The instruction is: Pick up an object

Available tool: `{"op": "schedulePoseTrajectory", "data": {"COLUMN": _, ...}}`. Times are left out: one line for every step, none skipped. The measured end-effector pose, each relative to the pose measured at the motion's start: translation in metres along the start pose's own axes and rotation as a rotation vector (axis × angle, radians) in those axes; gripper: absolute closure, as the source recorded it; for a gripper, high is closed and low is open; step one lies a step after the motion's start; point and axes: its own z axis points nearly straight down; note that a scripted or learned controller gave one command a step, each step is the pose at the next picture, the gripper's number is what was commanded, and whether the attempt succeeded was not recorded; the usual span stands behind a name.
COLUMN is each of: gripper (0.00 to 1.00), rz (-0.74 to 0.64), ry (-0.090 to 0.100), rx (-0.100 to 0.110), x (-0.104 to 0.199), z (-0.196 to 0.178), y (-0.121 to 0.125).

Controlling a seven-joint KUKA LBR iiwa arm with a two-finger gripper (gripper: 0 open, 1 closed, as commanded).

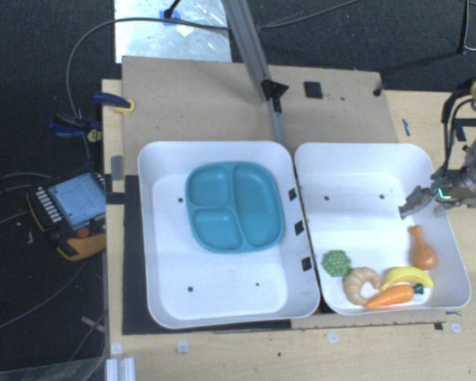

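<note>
Reaching in from the right, the gripper [416, 202] sat over the right bin [357, 173], near that bin's right wall and above its bare upper floor. Fingers looked slightly parted, nothing between them; dark and small, so the gap was hard to read but no object was held. A green light glowed on the wrist just behind the fingers.

All pickable items lay in the right bin's lower corner, below the gripper. The drumstick [421, 248] was closest, directly below the gripper and apart from it, tilted with its thin end up. Below the drumstick lay the banana [408, 275], and the carrot [390, 296] lay touching the banana's underside, pointing left. The croissant [360, 282] sat just left of the carrot, touching it. The broccoli [335, 262] sat just up and left of the croissant, near the bin's left wall.

The left bin [166, 236] stood touching the right bin's left side. It held a blue divided plate [235, 206] with three compartments, lying flat in the upper middle of that bin.

A brown board [190, 94] lay under both bins. Left of the left bin, off the board, a handheld controller [70, 213] lay on the dark floor.
</note>
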Motion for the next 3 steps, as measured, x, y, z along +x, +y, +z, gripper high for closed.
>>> {"op": "schedulePoseTrajectory", "data": {"gripper": 0.00, "rz": 0.000, "ry": -0.001, "rx": -0.003, "x": 0.000, "z": -0.001, "y": 0.001}}
{"op": "schedulePoseTrajectory", "data": {"gripper": 0.00, "rz": 0.002, "ry": 0.000, "rx": -0.001, "x": 0.006, "z": 0.059, "y": 0.002}}
{"op": "schedulePoseTrajectory", "data": {"gripper": 0.00, "rz": 0.003, "ry": 0.000, "rx": 0.000, "x": 0.015, "z": 0.106, "y": -0.001}}
